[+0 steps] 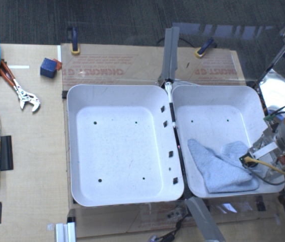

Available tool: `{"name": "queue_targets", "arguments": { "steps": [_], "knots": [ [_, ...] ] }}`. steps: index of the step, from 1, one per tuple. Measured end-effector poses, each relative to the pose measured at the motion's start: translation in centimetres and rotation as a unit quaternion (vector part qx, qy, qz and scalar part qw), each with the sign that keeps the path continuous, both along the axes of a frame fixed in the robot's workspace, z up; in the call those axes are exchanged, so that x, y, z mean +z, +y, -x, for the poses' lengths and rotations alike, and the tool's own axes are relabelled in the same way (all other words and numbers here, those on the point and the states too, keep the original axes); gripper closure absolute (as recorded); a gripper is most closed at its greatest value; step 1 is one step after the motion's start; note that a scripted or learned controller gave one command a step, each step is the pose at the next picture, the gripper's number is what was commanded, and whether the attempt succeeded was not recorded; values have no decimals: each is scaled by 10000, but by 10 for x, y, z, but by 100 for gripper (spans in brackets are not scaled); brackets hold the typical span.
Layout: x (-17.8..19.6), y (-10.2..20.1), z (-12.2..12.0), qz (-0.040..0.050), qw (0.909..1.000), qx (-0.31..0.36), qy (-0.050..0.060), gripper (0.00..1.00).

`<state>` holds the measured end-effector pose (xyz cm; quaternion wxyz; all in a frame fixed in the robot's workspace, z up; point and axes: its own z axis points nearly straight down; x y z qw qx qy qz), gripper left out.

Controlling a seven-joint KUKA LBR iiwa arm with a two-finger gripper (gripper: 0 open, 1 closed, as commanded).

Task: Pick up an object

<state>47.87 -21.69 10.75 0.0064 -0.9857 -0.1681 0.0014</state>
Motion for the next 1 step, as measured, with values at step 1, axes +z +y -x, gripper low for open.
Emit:
{"name": "queue_targets", "arguments": {
  "steps": [1],
  "knots": [
    [7,-2,1,15,10000,-6,21,100]
  ]
}}
